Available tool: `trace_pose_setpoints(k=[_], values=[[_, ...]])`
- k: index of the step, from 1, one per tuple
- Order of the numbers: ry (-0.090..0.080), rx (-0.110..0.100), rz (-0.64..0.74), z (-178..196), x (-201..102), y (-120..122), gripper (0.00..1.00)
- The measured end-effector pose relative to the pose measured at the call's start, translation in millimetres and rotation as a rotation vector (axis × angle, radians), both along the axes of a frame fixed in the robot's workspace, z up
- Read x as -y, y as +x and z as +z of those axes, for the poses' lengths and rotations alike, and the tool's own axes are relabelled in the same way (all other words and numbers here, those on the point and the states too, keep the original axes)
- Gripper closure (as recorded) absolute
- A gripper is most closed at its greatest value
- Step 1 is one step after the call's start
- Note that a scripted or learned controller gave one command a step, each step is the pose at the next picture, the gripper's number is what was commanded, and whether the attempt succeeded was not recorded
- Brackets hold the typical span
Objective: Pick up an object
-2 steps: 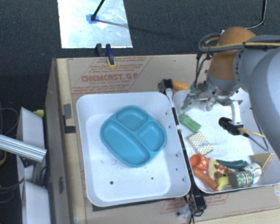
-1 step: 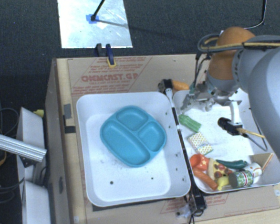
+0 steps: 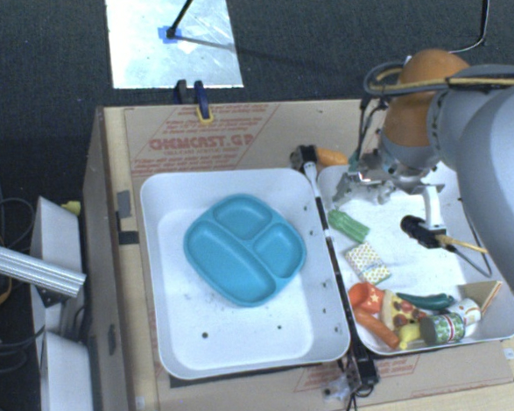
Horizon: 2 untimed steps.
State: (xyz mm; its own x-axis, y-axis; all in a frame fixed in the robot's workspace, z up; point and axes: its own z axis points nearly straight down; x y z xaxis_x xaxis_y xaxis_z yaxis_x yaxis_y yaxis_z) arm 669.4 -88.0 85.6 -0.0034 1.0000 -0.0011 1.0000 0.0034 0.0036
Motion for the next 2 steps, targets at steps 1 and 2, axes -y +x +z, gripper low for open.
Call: trace_pose_setpoints(k=[1,2], values=[[0.000,0.000,0.002,-0.4,-3.0,-0.1,0.00],[0.000,-0.001,0.001,-0.4,-3.0,-0.1,0.00]])
